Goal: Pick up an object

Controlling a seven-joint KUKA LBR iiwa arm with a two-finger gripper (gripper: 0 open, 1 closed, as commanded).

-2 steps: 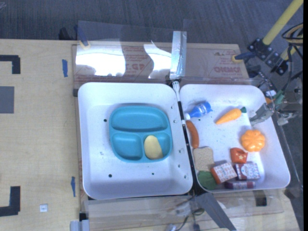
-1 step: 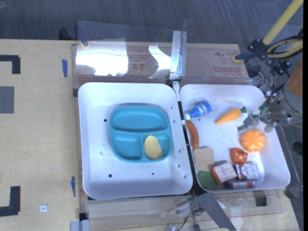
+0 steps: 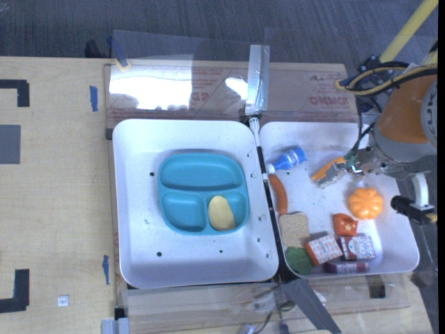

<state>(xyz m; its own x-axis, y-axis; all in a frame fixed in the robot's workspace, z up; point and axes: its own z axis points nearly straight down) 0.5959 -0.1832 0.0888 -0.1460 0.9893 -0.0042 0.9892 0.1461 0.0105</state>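
My worktop and the floor beyond it

A pale plywood worktop (image 3: 55,207) is spreading out under me, carrying black angular marks (image 3: 15,92) near its left edge, a grey square (image 3: 8,143) and small strips of blue tape (image 3: 93,97). Beyond its far edge a dark grey floor (image 3: 208,5) is running across the top of my view. A clear plastic sheet (image 3: 174,82) is standing behind the bins and catching a bright glare of overhead light, with a cardboard panel (image 3: 306,89) printed in red lying behind it. A yellow pole (image 3: 414,19) is slanting across the upper right corner.
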